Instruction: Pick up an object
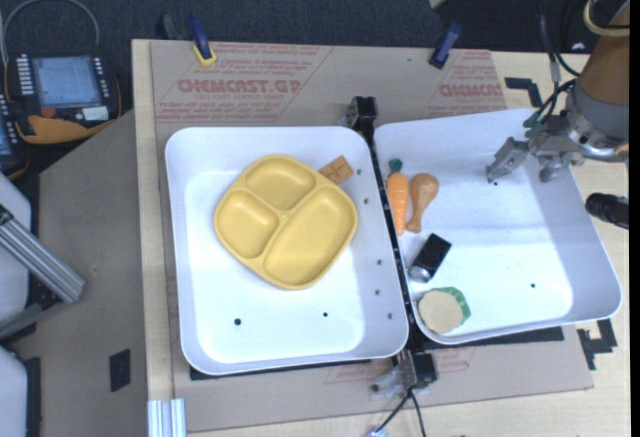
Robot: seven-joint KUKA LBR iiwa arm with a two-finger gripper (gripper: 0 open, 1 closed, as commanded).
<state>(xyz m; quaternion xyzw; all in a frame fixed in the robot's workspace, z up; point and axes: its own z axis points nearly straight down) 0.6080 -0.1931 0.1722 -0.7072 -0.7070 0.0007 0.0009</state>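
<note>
Our hand (522, 162) hangs open and empty over the far right of the right bin (560, 255). The carrot (398, 202) lies by that bin's left wall, touching a drumstick (421, 197). We should come down on the carrot's middle, fingers across it, clear of the wall.
</note>
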